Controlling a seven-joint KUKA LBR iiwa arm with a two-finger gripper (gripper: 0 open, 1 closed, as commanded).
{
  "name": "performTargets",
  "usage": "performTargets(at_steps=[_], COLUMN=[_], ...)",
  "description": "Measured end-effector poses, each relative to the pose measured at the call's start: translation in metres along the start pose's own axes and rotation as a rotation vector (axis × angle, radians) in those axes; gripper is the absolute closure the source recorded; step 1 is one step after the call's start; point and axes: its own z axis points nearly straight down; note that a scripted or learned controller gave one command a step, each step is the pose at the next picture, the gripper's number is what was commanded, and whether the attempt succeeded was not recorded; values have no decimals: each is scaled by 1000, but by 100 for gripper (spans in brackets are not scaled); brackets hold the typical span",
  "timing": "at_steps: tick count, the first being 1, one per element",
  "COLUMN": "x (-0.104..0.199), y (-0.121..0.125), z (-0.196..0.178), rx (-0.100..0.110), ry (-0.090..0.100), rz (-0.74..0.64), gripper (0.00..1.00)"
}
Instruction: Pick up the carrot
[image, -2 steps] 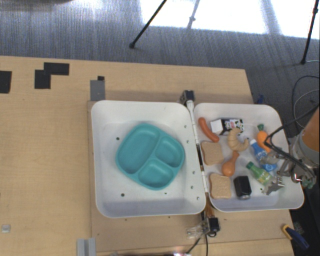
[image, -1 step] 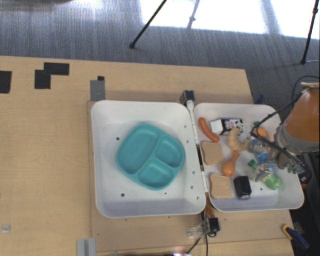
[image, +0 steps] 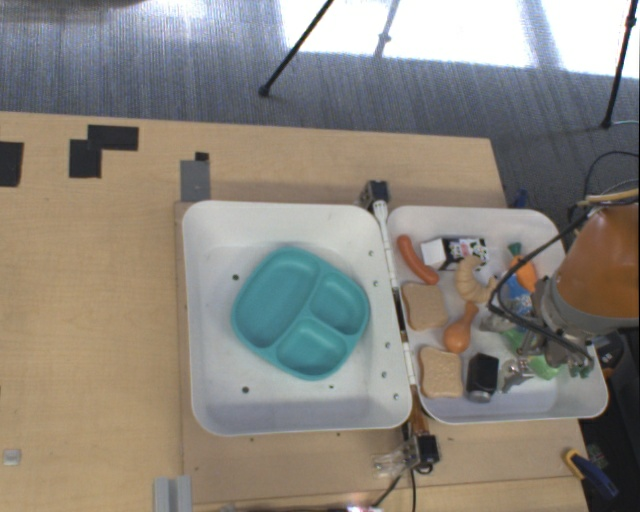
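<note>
I take the teal three-compartment plastic plate (image: 302, 311) in the left white bin (image: 215, 400) as my landmark. The carrot (image: 521, 270) — a small orange toy piece with a green top — lies well to the right of that plate, in the right white bin (image: 585, 405), in its upper right part, just beside a blue item (image: 513, 293) and partly behind cables. The claw (image: 520, 372) sits lower in that bin, farther right of the plate, near a black block (image: 482, 375) and something green (image: 545, 366); I cannot tell how far it is parted, and I see nothing held in it. I judge this as the approach step, with no grasp made. Next I'd want the claw moved up the bin toward the carrot — clearing the croissant-shaped toy (image: 468, 279) and the cables — then lowered over it.
</note>
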Motion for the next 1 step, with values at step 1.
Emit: performTargets(at_steps=[1], x=[-45], y=[-30], z=[2], rx=[-3], ry=[3], rz=[313], gripper=[0])
